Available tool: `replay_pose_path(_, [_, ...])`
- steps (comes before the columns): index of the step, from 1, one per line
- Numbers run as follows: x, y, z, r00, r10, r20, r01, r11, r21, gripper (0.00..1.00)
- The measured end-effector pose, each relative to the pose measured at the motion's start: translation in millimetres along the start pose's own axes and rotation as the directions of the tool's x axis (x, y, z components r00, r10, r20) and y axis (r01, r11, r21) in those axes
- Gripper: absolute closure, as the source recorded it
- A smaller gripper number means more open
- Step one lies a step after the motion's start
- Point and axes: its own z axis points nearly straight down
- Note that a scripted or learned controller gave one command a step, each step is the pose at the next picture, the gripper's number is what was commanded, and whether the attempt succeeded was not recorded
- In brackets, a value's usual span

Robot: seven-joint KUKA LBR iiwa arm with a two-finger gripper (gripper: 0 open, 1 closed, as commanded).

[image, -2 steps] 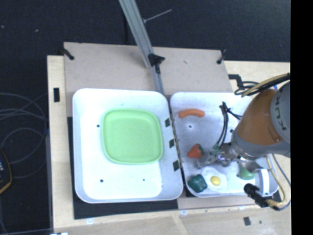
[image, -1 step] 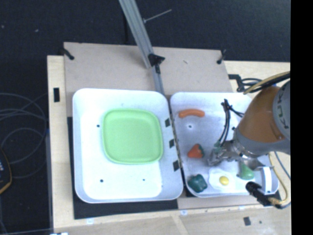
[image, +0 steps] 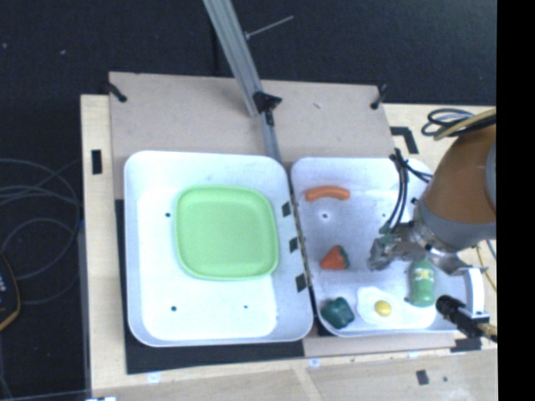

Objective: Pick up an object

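Observation:
The right bin (image: 351,174) holds several small items. An orange sausage (image: 326,194) lies near its far wall and a red-orange strawberry-like piece (image: 334,258) sits mid-bin. Along the near wall are a dark green lump (image: 338,311), a white fried egg with a yellow yolk (image: 380,307) and a green bottle (image: 420,284). My gripper (image: 384,253) hangs low over the bin's right half, right of the red-orange piece and just up-left of the green bottle. Nothing shows held in it.
The left bin (image: 146,307) bears a light green square plate (image: 226,231). A grey metal bar (image: 238,48) slants down from the top to the divider between the bins. The arm's orange band and cables (image: 460,174) crowd the right bin's right wall.

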Motion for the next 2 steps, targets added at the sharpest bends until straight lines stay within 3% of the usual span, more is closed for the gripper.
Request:
replay_pose_path(1, [-0.5, 1.4, -47.9, 1.0, 0.0, 0.0, 0.0, 1.0, 0.001, 1.0])
replay_pose_path(2, [48.3, -1.2, -45.6, 1.0, -0.003, -0.002, 0.003, 1.0, 0.005, 1.0])
